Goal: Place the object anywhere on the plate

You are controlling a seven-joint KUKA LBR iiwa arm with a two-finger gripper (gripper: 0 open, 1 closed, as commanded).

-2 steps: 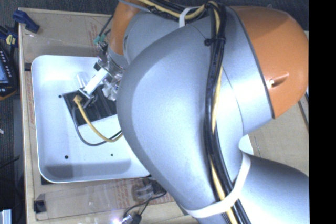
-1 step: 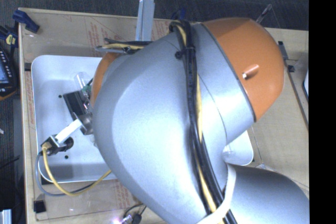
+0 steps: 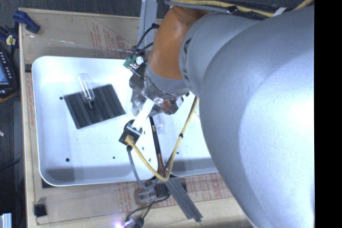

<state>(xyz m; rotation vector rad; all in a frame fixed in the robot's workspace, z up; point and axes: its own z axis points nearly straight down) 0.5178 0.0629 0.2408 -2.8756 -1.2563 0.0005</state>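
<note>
A black ribbed plate lies flat in the left part of the left white bin. A small clear, tube-like object rests on the plate's far-left portion, partly over its upper edge. My gripper hangs over the right side of this bin, to the right of the plate and apart from it. The orange-banded wrist and grey arm cover it from above.
The grey arm hides most of the right bin. A metal rail runs between the bins, showing at the back and the front. Blue clamps and a dark device sit off the bench's left edge.
</note>
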